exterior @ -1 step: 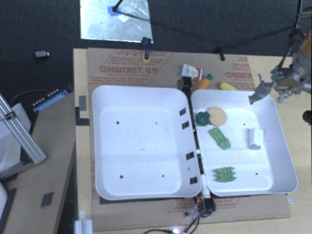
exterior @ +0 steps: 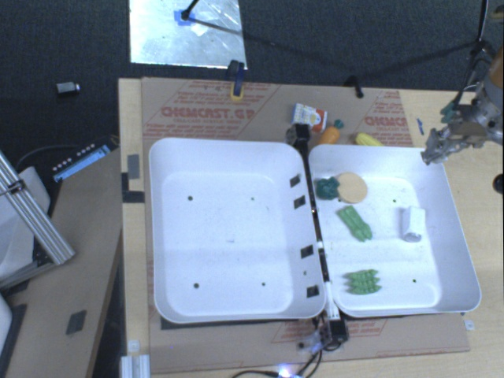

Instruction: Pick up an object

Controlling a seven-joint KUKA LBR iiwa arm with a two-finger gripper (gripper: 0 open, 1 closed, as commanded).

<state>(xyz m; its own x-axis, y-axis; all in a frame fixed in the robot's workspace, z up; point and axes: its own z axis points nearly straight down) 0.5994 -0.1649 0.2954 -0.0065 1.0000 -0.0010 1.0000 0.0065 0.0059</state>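
The right bin [exterior: 453,211] holds several small objects: a tan round disc [exterior: 352,187] with a dark green piece [exterior: 327,187] beside it, a light green oblong toy [exterior: 355,223], a green ridged toy [exterior: 362,282] near the front, and a white cylinder [exterior: 413,223] on the right. My gripper [exterior: 435,150] hangs at the far right, over the back right corner of this bin, apart from all the objects and well above the white cylinder. Nothing shows between its tips.
The left bin [exterior: 228,227] lies beside the right one, joined by a black hinged divider [exterior: 311,211]. Behind the bins on the cardboard lie an orange toy [exterior: 329,135], a yellow toy [exterior: 367,140] and a small white pack [exterior: 307,116]. A blue-yellow clamp [exterior: 235,77] stands further back.
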